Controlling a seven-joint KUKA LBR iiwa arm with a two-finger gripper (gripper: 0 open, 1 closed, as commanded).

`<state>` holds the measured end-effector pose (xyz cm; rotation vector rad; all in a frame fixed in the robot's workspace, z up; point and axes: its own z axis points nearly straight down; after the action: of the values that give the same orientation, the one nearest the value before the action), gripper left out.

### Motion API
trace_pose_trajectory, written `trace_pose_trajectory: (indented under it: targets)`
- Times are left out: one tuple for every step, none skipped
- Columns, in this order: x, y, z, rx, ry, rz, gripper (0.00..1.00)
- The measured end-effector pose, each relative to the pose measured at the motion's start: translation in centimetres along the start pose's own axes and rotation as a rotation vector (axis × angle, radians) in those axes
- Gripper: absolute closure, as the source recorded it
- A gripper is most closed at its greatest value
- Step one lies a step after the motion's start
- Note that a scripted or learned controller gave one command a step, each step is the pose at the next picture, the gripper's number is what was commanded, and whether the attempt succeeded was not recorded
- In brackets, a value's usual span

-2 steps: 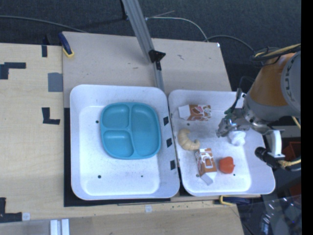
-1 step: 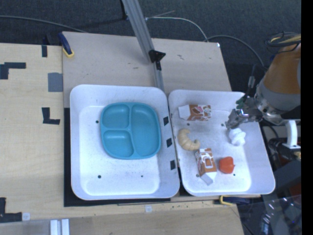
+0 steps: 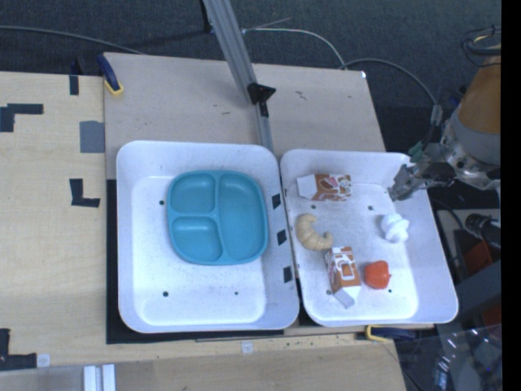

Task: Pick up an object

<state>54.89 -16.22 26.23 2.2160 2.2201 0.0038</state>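
Claw (image 3: 402,187) hovering at right bin (image 3: 423,296) far edge, empty-looking, can't tell its opening. Nearest pick: white lump (image 3: 395,227) just below claw (small, center before closing). Drop straight down.

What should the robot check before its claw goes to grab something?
1. Things to pick are in the right bin: ok. A croissant, two small cartons, a red piece and a white piece lie there.
2. Claw is near the things: ok, it sits at the bin's upper right edge.
3. Claw carries nothing yet: ok, nothing shows at its tip.
4. Claw open wide enough: cannot tell.
5. White piece has room around it: ok, it lies apart from the others.
6. Red piece has room: not ok, it touches the lower carton.
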Motion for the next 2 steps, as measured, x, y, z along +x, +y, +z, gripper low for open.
trace_pose_trajectory:
  targets:
    - [4.8,0.7,0.0,0.005,0.002,-0.004,1.0]
    - [9.3,3.1,0.2,0.006,0.003,-0.004,1.0]
